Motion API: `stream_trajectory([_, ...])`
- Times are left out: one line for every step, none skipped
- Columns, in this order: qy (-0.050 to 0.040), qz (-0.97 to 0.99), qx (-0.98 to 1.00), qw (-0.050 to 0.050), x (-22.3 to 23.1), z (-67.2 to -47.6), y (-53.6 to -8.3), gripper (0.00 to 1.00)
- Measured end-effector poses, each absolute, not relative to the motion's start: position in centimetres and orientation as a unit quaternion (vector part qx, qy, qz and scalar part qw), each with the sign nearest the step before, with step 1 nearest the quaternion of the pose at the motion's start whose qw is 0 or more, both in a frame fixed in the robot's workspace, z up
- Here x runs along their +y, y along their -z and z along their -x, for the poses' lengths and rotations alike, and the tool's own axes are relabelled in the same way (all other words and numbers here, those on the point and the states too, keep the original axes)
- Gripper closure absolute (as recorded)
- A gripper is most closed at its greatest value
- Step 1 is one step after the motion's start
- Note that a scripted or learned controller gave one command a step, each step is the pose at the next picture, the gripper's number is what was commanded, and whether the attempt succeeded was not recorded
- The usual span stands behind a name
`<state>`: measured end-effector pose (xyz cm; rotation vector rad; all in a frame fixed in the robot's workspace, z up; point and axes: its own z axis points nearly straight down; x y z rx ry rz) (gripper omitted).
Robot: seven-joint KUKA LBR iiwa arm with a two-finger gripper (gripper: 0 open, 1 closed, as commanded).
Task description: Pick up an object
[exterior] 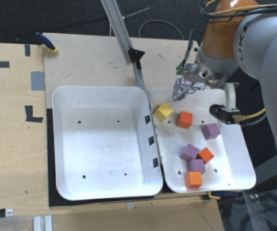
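The pincer (180, 93) hovers over the right bin (234, 148), grip unclear; yellow cube (164, 111) sits corner-on, no long axis

Fingers (180, 94) over far rim of right bin (234, 148). Just below-left: yellow cube (164, 111); just below: orange cube (185, 119); gap between them passable. Purple cube (210, 130) below-right. Cluster of four cubes (195, 163) well below blocks near end. Slanted metal rail (121, 30) stands left. Left bin (61, 100) floor open.
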<state>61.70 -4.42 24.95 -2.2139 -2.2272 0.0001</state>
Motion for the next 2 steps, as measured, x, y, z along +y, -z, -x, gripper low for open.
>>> stream_trajectory([0.0005, 0.705, -0.709, 0.001, 0.8, -63.4, -25.4, 1.00])
stream_trajectory([-0.0008, 0.705, -0.709, 0.001, 5.2, -64.6, -23.7, 1.00])
